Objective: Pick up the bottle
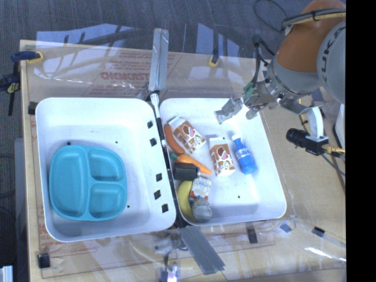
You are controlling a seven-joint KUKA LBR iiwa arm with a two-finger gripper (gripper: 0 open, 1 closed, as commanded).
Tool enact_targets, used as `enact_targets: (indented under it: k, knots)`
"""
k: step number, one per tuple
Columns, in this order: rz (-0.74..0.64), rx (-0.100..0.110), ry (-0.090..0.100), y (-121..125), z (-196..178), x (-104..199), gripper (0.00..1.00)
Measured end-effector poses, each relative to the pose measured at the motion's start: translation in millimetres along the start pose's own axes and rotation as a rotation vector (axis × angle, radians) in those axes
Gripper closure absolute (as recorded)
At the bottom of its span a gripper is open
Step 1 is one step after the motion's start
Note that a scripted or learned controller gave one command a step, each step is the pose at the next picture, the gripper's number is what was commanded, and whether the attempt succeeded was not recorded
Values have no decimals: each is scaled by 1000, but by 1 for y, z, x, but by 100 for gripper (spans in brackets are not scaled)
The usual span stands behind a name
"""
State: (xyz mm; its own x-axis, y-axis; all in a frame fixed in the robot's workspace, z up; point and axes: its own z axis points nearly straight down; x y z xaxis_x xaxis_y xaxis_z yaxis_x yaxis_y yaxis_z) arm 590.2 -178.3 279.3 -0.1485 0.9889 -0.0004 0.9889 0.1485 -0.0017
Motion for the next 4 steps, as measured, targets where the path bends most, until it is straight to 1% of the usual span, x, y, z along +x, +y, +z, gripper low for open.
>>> enact_targets:
  k: [1,2,3,4]
  knots:
    - [-45,2,1,-32,54,-28,0]
    - [-129,0,1,-78,39,-20,0]
    - [-83,-1,-1,-85,22,-21,0]
    - [-65,0,0,-55,26,-24,0]
